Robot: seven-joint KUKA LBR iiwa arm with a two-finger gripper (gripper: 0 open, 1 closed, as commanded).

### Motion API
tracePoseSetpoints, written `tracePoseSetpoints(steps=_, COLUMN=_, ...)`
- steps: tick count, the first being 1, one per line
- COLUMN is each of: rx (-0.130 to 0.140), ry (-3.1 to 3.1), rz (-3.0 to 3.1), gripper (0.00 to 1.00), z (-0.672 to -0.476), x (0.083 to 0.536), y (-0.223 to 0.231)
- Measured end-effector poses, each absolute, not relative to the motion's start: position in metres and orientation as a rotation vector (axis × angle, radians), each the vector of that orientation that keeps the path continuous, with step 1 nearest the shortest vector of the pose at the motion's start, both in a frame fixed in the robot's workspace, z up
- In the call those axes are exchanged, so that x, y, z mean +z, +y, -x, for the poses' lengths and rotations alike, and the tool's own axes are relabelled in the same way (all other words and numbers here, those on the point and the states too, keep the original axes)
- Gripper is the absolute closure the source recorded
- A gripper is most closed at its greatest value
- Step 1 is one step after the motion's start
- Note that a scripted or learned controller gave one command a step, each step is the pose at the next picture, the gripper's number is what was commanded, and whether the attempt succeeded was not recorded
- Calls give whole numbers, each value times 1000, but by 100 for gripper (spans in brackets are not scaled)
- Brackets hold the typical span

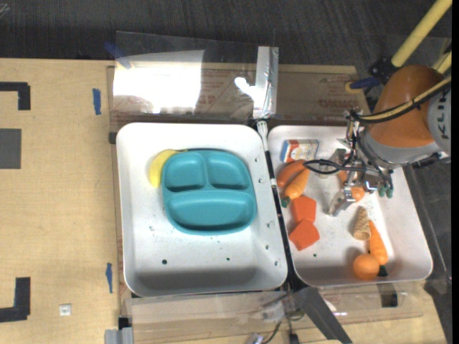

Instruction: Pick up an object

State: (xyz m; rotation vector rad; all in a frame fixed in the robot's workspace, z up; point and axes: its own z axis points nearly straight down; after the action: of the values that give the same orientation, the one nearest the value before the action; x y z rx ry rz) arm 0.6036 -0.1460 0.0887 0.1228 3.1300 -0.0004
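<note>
- Over on the far left, the bench (50, 213) is bare board with black tape corner marks, kept free of objects, I judge, so that everything to pick sits inside the bins.
- Next comes the left bin (136, 264), which carries a teal divided plate (209, 190) lying flat, compartments up. A yellow object (156, 165) peeks out from under the plate's left rim; most of it is covered, so I cannot say what it is.
- Behind the bins stands a clear sheet (179, 84) that catches a strong glare, and what lies behind it is washed out.
- Crossing into the right bin (416, 256), the candidates for picking lie loose: a small printed box (300, 150) at the back, an orange carrot-like piece (294, 179) just beside the dividing wall, and two orange-red blocks (304, 222) touching each other below it.
- My tool (347, 196) hangs low over the middle of this bin, above bare floor between the blocks and a tan cone-shaped piece (361, 222). Cables and metal parts clutter it, so I cannot tell how it is set, and I see nothing held in it.
- Toward the front right, an elongated orange piece (377, 245) and a round orange fruit (366, 266) lie close together.
- My wrist's orange band (405, 113) hides the bin's back right corner.
</note>
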Motion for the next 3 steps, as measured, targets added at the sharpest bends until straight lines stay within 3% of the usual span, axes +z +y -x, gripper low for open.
tracePoseSetpoints(steps=1, rx=-4, ry=3114, rz=-120, gripper=100, z=-608, x=104, y=-146)
tracePoseSetpoints(steps=2, rx=0, ry=3116, rz=-232, gripper=100, z=-642, x=202, y=-124)
tracePoseSetpoints(steps=3, rx=3, ry=3091, rz=-503, gripper=100, z=-649, x=210, y=-65)
